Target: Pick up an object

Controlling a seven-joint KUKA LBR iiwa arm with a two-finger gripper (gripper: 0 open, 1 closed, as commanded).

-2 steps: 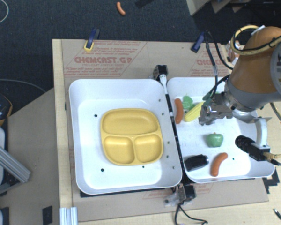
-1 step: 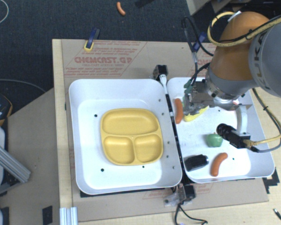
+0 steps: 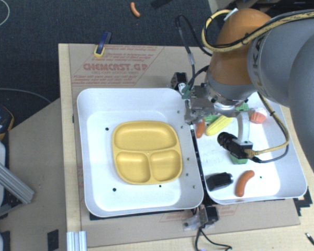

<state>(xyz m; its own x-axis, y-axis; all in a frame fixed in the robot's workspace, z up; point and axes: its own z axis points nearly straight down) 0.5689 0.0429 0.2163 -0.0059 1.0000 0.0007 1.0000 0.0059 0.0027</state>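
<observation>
The right bin (image 3: 282, 179) holds several small items. A yellow corn cob (image 3: 219, 124) and a small orange piece (image 3: 200, 130) lie at its left side, directly under my gripper (image 3: 212, 116), which hangs low over them near the wall between the bins. The arm's orange band and grey wrist hide most of the gripper. A brown sausage (image 3: 244, 183) and a black object (image 3: 218, 180) lie near the bin's front edge. A salmon-pink item (image 3: 258, 117) and a green piece (image 3: 244, 107) peek out at the back behind the wrist.
The left bin (image 3: 94, 109) holds a yellow three-compartment plate (image 3: 146, 151). A black fitting on a yellow cable (image 3: 233, 145) hangs from the arm over the right bin. A cardboard sheet (image 3: 115, 67) lies behind the bins with a blue and yellow item (image 3: 101, 44) at its far edge.
</observation>
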